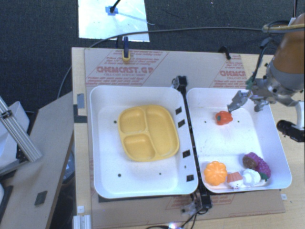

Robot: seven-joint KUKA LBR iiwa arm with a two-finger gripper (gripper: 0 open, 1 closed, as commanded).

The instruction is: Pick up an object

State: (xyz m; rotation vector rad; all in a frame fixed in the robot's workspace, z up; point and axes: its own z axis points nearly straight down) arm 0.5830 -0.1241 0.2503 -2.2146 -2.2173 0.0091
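- Camera view: the gripper (246,100) hangs over the far part of the right bin (274,128), on the end of the arm (288,61) that reaches in from the right.
- Its two fingers stand apart with nothing between them; one finger (237,102) points down and left toward a small red-orange toy vegetable (223,118).
- That toy lies on the bin floor just beside the fingertip, near the far left of the right bin; whether they touch I cannot tell.
- At the near edge of the same bin sit an orange pumpkin (215,172), a purple grape bunch (257,164), and small white and pink pieces (243,178) between them, well apart from the gripper.
- The left bin (102,128) holds a yellow divided plate (147,132).
- Judged from this: no object is lifted yet. The approach seems nearly done; closing on an object and raising it are left. The red-orange toy looks the likeliest target.
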